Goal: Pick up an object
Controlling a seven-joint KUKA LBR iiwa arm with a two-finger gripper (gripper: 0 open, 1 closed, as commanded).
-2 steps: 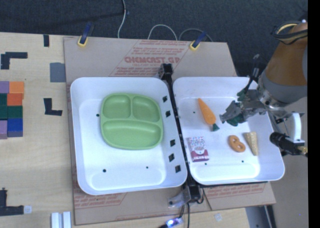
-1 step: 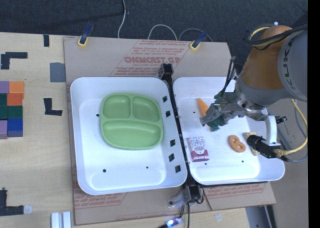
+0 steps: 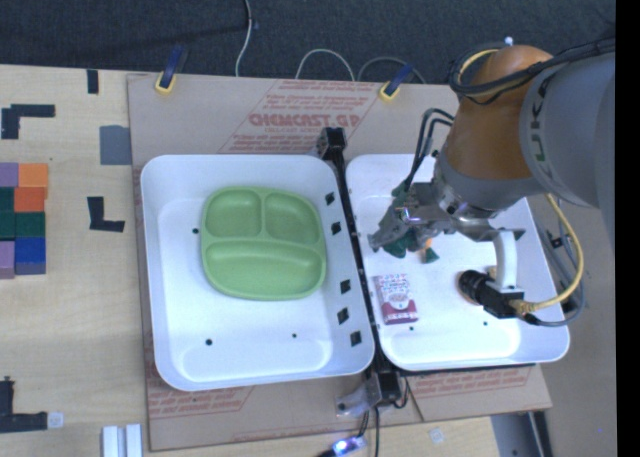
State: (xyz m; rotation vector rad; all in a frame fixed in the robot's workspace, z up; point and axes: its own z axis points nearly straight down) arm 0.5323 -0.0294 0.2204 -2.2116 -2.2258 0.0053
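1. The camera view looked down on a counter [image 3: 80, 345] that bore two white bins side by side on a cardboard sheet [image 3: 300, 115].
2. The left bin [image 3: 165, 245] held a green divided plate [image 3: 264, 243], lying flat near the bin's middle, a little toward 12 o'clock.
3. The arm [image 3: 520, 125] reached in from 3 o'clock over the right bin [image 3: 545, 345]; its orange band [image 3: 500, 70] sat toward 1 o'clock of that bin.
4. The gripper [image 3: 405, 235] hung low over the right bin's left half, near the divider between the bins.
5. Whether the fingers were spread or closed could not be told: they merged with the dark metal around them.
6. Small green pieces [image 3: 430, 253] with a bit of orange showed just beside the gripper, at its 4 o'clock; whether they touched it or lay on the bin floor was unclear.
7. A small pink and white packet [image 3: 396, 298] lay flat on the right bin's floor at 6 o'clock of the gripper, apart from it.
8. A black fitting with a yellow cable [image 3: 492, 292] hung at 4 o'clock of the gripper.
9. Coloured blocks [image 3: 24, 220] sat on the counter at the far 9 o'clock edge, well apart from the bins.
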